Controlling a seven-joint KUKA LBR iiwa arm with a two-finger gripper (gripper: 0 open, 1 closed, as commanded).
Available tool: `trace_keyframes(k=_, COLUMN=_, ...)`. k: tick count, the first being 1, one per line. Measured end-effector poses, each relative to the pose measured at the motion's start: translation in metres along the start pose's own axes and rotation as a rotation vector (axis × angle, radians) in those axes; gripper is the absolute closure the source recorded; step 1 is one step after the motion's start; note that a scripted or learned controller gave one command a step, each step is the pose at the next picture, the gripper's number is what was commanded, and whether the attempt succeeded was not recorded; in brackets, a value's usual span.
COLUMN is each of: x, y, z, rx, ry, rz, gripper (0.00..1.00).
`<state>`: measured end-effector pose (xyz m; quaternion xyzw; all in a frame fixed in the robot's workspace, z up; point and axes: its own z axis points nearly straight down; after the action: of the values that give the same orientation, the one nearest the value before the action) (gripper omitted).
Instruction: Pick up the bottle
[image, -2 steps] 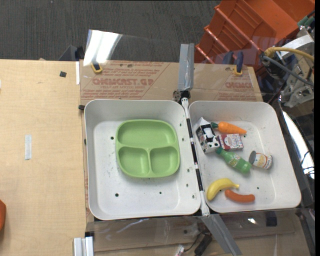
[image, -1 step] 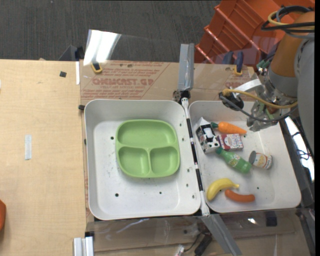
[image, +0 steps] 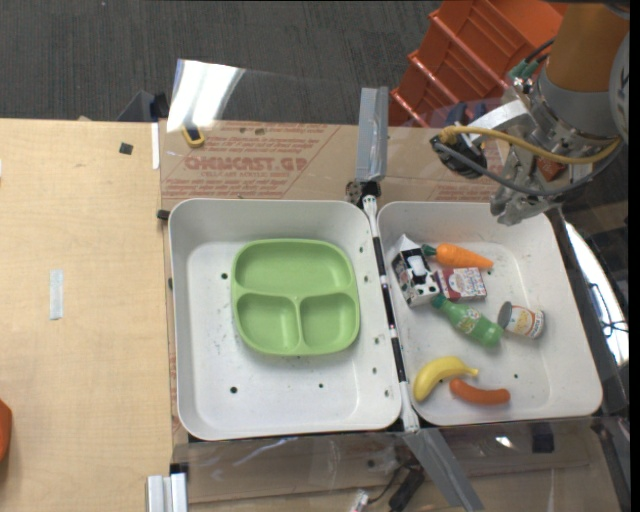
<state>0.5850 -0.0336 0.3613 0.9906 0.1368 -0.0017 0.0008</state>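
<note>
A small green bottle (image: 468, 322) lies on its side near the middle of the right bin (image: 570, 300), cap toward the upper left. My gripper (image: 515, 208) hangs above the bin's far right corner, well up and to the right of the bottle, with nothing seen between its fingers. The arm's grey wrist and orange band rise above it at the top right.
Around the bottle lie a small carton (image: 462, 284), a carrot (image: 463, 257), a black-and-white box (image: 412, 272), a tin can (image: 521, 320), a banana (image: 441, 375) and a red sausage (image: 479, 393). The left bin (image: 190, 300) holds a green divided plate (image: 296, 296).
</note>
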Motion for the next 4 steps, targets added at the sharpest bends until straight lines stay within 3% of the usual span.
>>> trace_keyframes(k=1, x=0.062, y=0.026, z=0.108, rx=0.001, ry=-0.001, rz=0.028, gripper=1.00)
trace_keyframes(k=2, x=0.018, y=0.038, z=-0.079, rx=0.000, ry=-0.002, rz=-0.036, gripper=1.00)
trace_keyframes(k=3, x=0.030, y=0.090, z=0.105, rx=0.001, ry=-0.002, rz=0.074, gripper=1.00)
trace_keyframes(k=4, x=-0.020, y=0.122, z=-0.078, rx=0.001, ry=-0.002, rz=0.072, gripper=1.00)
